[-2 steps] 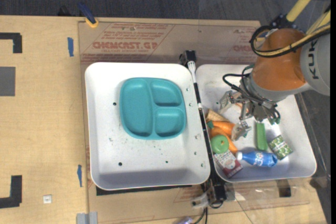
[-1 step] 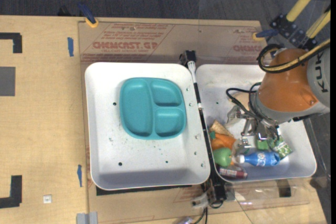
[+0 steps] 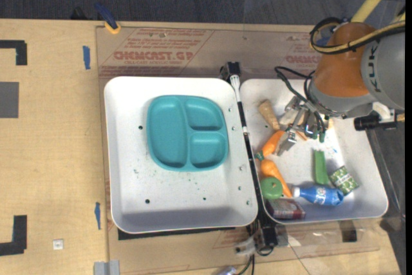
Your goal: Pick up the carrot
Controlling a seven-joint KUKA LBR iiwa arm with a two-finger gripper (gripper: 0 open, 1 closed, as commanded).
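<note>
Where the right bin (image 3: 367, 203) meets its left wall, the carrot (image 3: 273, 142) lies at a slant, a short orange taper with a smooth skin, its upper end just under the tip of the gripper (image 3: 297, 132). The gripper hangs close above and slightly right of that end; its metal parts and wires crowd together there, and I cannot tell how far it is open or whether it touches the carrot. Just above the carrot sits a tan, rounded piece like a bread roll (image 3: 268, 113). Below it lies a second orange item (image 3: 271, 170) touching a green round one (image 3: 273, 189), then a blue and white bottle (image 3: 318, 194) lying on its side. A green stick-shaped piece (image 3: 320, 166) and a green patterned packet (image 3: 343, 180) rest further right. The left bin (image 3: 129, 190) holds a teal plastic tray (image 3: 187, 132) with three compartments. Both bins sit on the pale wooden desk (image 3: 45, 158).
</note>
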